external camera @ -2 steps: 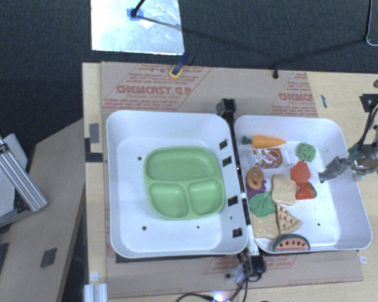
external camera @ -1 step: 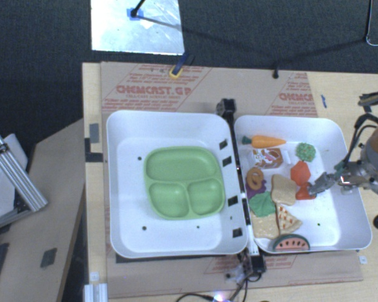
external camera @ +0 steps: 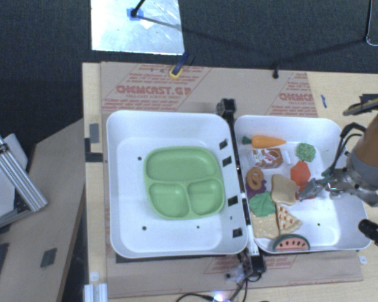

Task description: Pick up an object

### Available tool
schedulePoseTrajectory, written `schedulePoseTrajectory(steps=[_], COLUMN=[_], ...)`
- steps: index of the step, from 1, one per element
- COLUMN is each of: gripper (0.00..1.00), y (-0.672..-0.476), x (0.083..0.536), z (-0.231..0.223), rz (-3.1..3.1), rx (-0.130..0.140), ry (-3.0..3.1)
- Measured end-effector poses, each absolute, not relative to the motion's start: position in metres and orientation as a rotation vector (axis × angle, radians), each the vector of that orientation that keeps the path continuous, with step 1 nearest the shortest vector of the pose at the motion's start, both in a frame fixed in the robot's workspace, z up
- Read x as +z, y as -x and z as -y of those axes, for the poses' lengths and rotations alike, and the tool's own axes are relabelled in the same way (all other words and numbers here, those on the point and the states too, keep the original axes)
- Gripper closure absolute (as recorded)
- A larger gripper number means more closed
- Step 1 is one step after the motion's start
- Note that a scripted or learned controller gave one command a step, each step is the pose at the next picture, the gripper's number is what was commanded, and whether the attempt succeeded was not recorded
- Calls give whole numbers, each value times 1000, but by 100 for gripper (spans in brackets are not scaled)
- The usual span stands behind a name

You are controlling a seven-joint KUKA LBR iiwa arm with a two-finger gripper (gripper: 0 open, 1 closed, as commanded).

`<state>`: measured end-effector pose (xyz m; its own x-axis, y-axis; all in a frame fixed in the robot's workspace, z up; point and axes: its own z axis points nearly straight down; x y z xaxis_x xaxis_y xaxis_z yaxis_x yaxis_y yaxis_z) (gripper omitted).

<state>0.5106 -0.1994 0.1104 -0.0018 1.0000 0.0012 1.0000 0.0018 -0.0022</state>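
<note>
Bread slice (external camera: 283, 190) lies in the right bin (external camera: 327, 228), touching the left side of the gripper (external camera: 304, 191), whose fingers look nearly pressed together, pinching nothing visible.

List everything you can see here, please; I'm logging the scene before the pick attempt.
left bin: 1, white, left on the bench
divided plate: 1, light green, in the left bin
right bin: 1, white, right on the bench
toy carrot: 1, orange, right bin, top
toy broccoli: 1, green, right bin, top right
toy pretzel: 1, brown, right bin, left side
toy pizza slice: 1, yellow-orange, right bin, lower part
toy watermelon slice: 1, red and green, right bin, bottom edge
gripper: 1, grey, over the right bin
</note>
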Motion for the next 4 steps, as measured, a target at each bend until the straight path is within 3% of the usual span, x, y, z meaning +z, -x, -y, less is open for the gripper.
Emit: schedulePoseTrajectory(steps=[1,2,4], gripper=[0,100,100], y=[-511,-512,-517], x=[83,95,182], z=[199,200,203], rz=[2222,2224,2230], rx=[0,-2,-4], ry=[2219,2223,2221])
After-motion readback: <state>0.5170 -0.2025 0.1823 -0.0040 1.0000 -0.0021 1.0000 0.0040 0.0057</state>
